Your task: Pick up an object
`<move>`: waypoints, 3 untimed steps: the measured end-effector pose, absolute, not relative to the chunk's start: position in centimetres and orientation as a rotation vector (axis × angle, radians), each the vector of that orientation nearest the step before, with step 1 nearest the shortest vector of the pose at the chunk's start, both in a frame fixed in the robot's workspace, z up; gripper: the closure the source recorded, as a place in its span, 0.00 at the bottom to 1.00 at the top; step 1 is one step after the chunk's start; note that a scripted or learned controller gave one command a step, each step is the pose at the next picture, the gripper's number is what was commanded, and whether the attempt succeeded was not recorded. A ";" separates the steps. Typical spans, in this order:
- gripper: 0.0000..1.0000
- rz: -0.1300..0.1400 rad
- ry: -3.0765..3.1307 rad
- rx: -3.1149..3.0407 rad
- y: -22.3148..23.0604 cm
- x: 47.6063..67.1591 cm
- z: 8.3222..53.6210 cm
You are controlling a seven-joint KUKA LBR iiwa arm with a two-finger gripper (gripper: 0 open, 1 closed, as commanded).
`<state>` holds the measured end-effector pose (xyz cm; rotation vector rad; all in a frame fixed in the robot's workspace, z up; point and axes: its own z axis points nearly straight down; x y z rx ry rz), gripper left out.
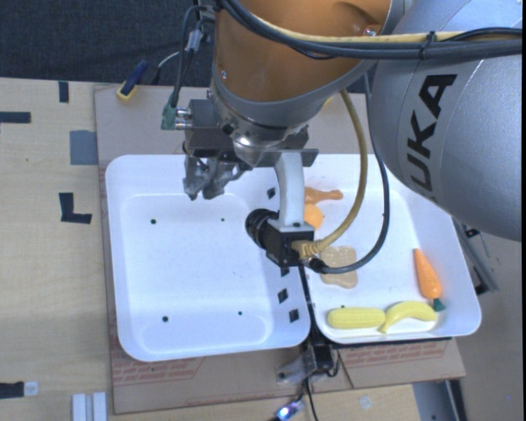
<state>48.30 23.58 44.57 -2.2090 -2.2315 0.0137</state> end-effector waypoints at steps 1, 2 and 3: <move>1.00 0.016 -2.234 -2.206 23.7 48.3 45.5; 1.00 0.019 -2.235 -2.203 23.8 48.3 46.5; 1.00 0.021 -2.237 -2.201 23.8 48.2 47.4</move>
